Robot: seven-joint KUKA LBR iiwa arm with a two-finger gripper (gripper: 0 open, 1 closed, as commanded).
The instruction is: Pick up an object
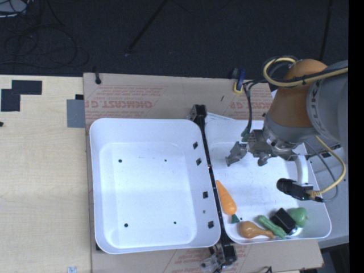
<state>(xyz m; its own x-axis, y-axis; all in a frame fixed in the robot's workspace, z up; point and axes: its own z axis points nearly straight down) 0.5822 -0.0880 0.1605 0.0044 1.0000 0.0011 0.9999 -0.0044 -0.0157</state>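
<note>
My gripper (249, 155) hangs over the upper middle of the right bin (256, 189), open, with nothing between its fingers. The objects lie below it along the bin's front edge. An orange carrot (226, 198) rests against the left wall. In the front corner are a tan-orange gourd shape (252, 229), a green pod-like piece (272, 226), a black block (282, 220) and a round green object (297, 215). The gripper is well apart from all of them.
The left bin (148, 192) stands beside the right one, with a black divider (207, 169) between them. The arm's orange band (296, 95) and yellow cables (333, 181) occupy the right side, and a black cable fitting (293, 188) overhangs the right bin.
</note>
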